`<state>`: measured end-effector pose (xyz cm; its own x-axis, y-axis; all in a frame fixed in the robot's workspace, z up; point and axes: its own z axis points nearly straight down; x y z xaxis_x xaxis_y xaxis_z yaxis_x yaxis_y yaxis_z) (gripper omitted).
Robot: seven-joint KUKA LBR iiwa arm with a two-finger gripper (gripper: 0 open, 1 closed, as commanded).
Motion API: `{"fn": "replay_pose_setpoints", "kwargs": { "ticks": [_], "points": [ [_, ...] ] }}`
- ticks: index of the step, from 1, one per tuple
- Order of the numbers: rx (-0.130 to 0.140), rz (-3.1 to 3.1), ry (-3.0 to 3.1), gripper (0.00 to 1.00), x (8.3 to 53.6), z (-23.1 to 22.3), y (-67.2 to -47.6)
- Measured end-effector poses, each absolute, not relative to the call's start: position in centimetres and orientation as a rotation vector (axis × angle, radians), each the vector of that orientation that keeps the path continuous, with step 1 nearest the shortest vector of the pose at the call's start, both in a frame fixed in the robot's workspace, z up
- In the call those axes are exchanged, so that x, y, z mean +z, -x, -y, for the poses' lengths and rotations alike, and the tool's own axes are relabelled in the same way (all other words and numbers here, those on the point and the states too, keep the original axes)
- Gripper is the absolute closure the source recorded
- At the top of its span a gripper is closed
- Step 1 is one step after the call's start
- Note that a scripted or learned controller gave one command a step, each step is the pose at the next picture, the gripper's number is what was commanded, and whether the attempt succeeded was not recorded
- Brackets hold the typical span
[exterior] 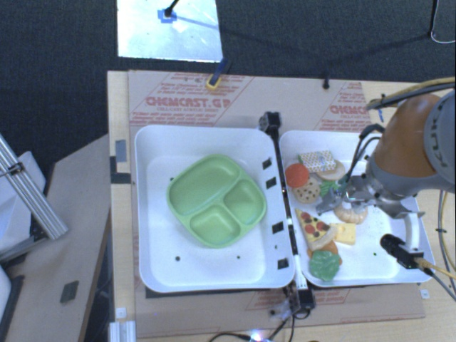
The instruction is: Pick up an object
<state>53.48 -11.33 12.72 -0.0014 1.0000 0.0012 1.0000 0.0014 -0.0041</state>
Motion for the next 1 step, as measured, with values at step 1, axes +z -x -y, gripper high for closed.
{"fn": "replay_pose_setpoints", "kwargs": {
  "ticks": [1],
  "points": [
    [-0.012, 2.234, 2.232, 0.0, 9.06, 11.53, -54.03]
  ]
}}
